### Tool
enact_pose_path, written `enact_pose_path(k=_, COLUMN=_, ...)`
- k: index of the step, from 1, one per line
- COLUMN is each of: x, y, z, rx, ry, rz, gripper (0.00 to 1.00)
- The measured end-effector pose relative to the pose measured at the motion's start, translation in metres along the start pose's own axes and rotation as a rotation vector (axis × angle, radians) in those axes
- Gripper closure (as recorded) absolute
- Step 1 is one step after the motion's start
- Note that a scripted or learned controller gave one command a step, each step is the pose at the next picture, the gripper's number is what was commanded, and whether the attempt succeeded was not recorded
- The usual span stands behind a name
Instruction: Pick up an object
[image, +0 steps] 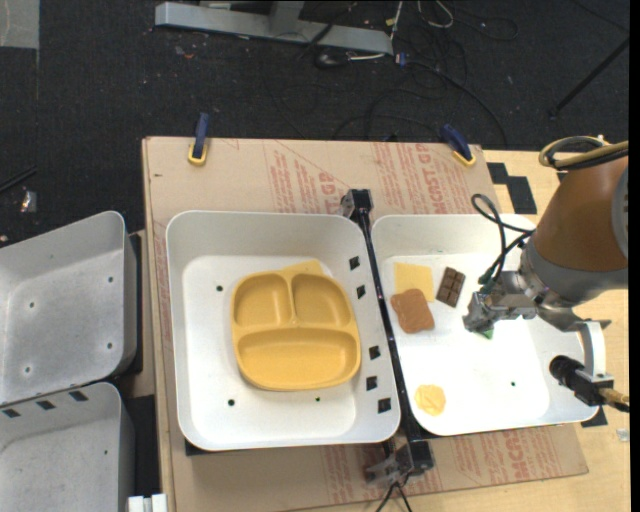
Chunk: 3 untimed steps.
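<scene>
Several small food pieces lie in the right bin (500, 395): a pale yellow square slice (413, 277), a dark brown chocolate-like bar (452, 287), a brown toast-like piece (412, 311) and a round yellow piece (430, 399) near the front wall. My gripper (481, 317) hangs low over the middle of this bin, just right of the dark bar and the brown piece. A small green spot shows at its tip, too small to identify. The grey and orange arm (585, 235) reaches in from the right.
The left bin (190, 300) holds a yellow divided plate (295, 330). A black divider (375, 300) runs between the bins. Both stand on a cardboard-covered bench (300, 170) with clamps at the back. White panels (60, 300) lie to the left.
</scene>
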<state>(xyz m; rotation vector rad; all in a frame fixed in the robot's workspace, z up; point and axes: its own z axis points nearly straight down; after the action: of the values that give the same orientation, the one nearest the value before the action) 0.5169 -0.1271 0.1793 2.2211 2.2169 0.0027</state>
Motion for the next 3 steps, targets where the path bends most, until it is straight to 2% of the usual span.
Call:
enact_pose_path(k=1, x=-0.006, y=0.008, z=-0.047, rx=-0.002, ry=-0.001, rz=-0.004, gripper=1.00)
enact_pose_path(k=2, x=-0.006, y=0.009, z=-0.066, rx=0.000, ry=0.000, rz=-0.004, gripper=1.00)
enact_pose_path(k=3, x=0.046, y=-0.002, z=-0.072, rx=0.004, ry=0.004, rz=-0.010, gripper=1.00)
